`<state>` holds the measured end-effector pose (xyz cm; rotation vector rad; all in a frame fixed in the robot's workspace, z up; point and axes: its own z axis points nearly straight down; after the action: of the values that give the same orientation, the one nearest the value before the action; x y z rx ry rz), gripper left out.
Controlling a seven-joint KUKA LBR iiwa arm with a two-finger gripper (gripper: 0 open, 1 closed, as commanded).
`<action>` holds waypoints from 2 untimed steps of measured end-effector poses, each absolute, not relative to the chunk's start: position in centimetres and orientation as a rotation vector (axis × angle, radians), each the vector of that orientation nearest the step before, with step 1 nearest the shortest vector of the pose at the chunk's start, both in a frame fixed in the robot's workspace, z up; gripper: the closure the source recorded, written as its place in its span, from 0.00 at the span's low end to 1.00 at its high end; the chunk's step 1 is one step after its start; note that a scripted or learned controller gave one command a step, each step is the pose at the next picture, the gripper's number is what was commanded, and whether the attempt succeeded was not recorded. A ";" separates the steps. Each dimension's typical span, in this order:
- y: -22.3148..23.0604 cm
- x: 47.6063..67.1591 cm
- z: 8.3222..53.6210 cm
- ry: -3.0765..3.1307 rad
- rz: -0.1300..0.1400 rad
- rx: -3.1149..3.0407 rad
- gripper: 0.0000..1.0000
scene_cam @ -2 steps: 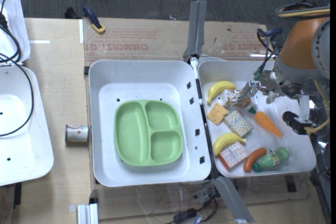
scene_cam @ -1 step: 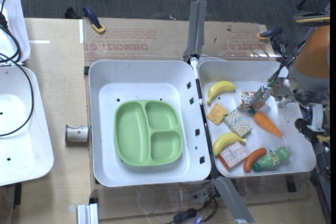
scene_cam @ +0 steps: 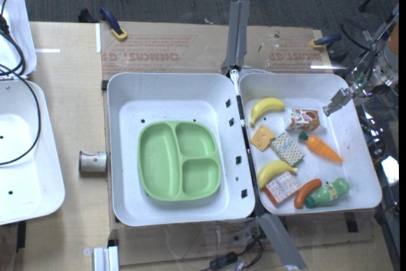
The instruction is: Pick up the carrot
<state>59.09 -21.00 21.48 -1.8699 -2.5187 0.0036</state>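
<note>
The carrot [scene_cam: 323,148], orange with a small green top, lies in the right bin [scene_cam: 361,155] toward its right side, pointing down and right. My gripper [scene_cam: 335,103] hangs over the bin's upper right part, above and slightly right of the carrot, and is apart from it. A small carton [scene_cam: 302,119] sits between them, just left of the gripper tip. Nothing appears held.
The right bin also holds two bananas [scene_cam: 266,108] [scene_cam: 276,169], a cracker [scene_cam: 262,137], a patterned packet [scene_cam: 287,148], a red box [scene_cam: 281,187], a sausage [scene_cam: 307,192] and a green bottle [scene_cam: 328,193]. The left bin [scene_cam: 127,105] bears a green divided plate [scene_cam: 180,160].
</note>
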 end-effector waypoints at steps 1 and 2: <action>-21.8 56.4 10.2 -2.566 -0.004 -1.807 0.00; -21.9 56.4 10.7 -2.560 -0.001 -1.809 1.00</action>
<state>56.40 -21.93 10.71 -1.8087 -2.5601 -0.0009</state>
